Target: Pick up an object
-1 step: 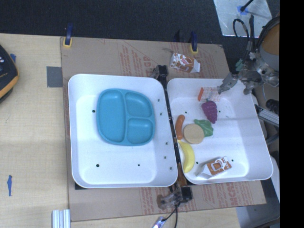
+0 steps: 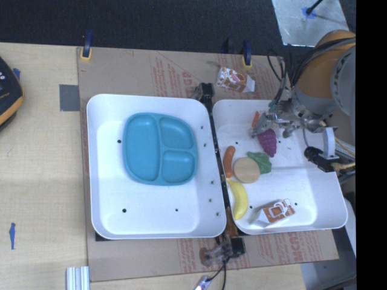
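Observation:
The right bin (image 2: 326, 198) holds several toy foods. A purple grape bunch (image 2: 266, 142) lies near its back, with a small orange-red piece (image 2: 256, 118) just left of and behind it. My gripper (image 2: 275, 123) hangs low directly behind the grapes, close above them; whether it touches them I cannot tell. Further forward lie a reddish sausage (image 2: 228, 161), a round tan disc (image 2: 246, 170) against a green leafy piece (image 2: 261, 159), a yellow banana (image 2: 239, 199) and a small brown-and-white carton (image 2: 275, 212).
In the left bin (image 2: 103, 180) sits a blue divided plate (image 2: 161, 148). A snack packet (image 2: 234, 79) rests on the cardboard behind the bins. Cables and a black fitting (image 2: 320, 159) hang off the wrist over the right bin's right side.

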Robot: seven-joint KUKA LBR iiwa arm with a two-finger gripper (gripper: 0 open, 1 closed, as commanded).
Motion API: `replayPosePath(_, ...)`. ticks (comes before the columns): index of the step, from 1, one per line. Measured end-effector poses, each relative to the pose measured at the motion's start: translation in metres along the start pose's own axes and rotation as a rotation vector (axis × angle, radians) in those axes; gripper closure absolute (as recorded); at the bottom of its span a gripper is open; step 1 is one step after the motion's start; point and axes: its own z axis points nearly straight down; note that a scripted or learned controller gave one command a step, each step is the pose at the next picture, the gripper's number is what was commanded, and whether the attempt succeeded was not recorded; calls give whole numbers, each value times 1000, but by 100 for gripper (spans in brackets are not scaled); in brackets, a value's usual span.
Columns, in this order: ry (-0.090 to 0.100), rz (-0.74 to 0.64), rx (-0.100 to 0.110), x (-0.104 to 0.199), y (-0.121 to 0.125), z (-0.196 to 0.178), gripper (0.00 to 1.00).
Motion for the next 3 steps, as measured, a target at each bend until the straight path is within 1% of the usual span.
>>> replayPosePath(1, -1, 0, -3, 56, 19, 18, 0)
replayPosePath(2, 0, 4, -1, -1, -17, 19, 0)
replayPosePath(3, 0, 2, -1, -1, -16, 8, 100)
